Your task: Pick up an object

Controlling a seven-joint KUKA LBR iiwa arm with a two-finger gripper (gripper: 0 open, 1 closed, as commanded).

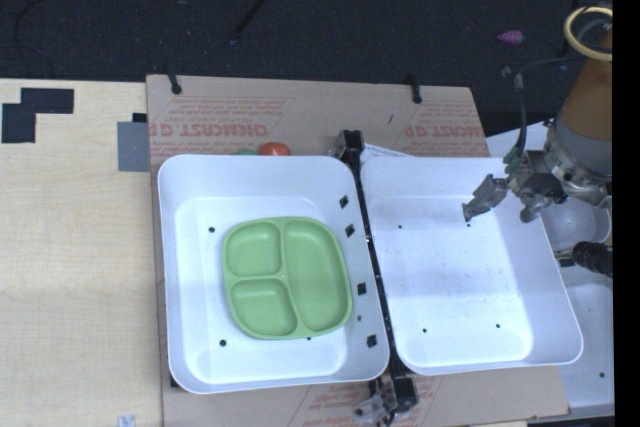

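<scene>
At the right of the frame we see the gripper (503,195) over the right bin's (470,315) upper right corner, fingers spread and pinching nothing. The arm (590,105) reaches in from the right edge. A green divided plate (287,277) lies in the left bin (190,215).

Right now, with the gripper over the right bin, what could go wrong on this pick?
1. The gripper hangs over the right bin, while the green plate lies in the left bin: closing here likely grabs nothing.
2. The plate is wide and flat, so the grasp may slip.
</scene>
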